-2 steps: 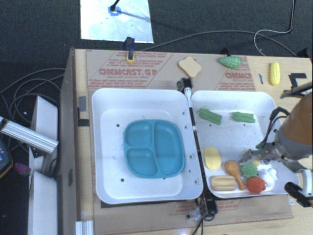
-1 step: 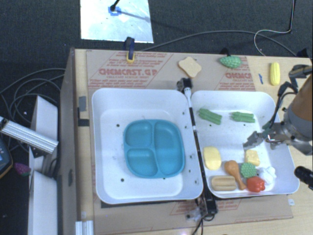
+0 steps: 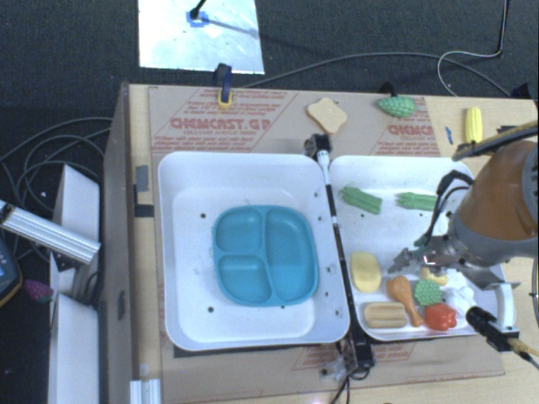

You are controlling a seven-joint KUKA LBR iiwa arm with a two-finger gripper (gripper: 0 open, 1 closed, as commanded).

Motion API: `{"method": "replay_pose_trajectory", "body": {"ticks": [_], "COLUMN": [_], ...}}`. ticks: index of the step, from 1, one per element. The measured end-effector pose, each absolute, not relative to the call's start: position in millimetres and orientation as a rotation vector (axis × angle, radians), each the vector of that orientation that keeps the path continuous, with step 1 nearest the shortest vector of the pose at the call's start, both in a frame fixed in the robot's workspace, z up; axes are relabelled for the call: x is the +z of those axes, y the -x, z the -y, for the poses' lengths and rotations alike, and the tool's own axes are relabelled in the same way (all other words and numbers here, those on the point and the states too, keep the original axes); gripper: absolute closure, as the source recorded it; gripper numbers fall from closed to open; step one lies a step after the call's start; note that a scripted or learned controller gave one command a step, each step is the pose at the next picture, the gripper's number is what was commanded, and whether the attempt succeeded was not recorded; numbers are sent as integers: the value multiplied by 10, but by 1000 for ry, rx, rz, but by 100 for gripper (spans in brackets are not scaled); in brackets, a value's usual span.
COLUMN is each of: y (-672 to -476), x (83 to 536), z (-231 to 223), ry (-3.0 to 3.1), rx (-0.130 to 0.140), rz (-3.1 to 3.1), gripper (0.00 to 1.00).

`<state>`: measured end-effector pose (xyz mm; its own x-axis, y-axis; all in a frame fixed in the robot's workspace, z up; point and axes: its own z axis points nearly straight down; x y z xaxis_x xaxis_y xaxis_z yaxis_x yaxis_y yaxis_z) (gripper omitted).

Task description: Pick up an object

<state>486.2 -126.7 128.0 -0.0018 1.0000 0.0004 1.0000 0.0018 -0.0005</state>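
The right bin [image 3: 389, 166] holds several toy foods. Two green pieces [image 3: 361, 199] [image 3: 416, 200] lie toward its far side. Along the near side are a pale yellow piece [image 3: 365, 271], an orange drumstick [image 3: 404, 295], a tan bun [image 3: 385, 315], a bumpy green piece [image 3: 429, 292] and a red tomato [image 3: 440, 316]. My gripper [image 3: 424, 261] reaches in from the right and hangs low over the near right part of this bin. It sits just above the bumpy green piece and right of the yellow piece. The arm's orange band [image 3: 505, 192] hides the bin's right wall.
The left bin [image 3: 194, 183] holds a blue divided plate [image 3: 265, 255]. On the cardboard behind the bins lie a bread slice [image 3: 327, 115], a green toy [image 3: 397, 105] and a yellow toy [image 3: 473, 125]. A yellow clamp [image 3: 224, 87] sits at the back edge.
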Motion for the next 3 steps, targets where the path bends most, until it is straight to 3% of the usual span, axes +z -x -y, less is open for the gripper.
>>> {"method": "replay_pose_trajectory", "body": {"ticks": [1, 2, 3], "y": [-4864, -4876, -5346], "x": [916, 1021, 1476], "z": [831, 837, 1097], "ry": [2216, 2218, 2219], "rx": [-1, -4, -2], "rz": [2224, 2227, 2228], "gripper": [0, 100, 100]}}
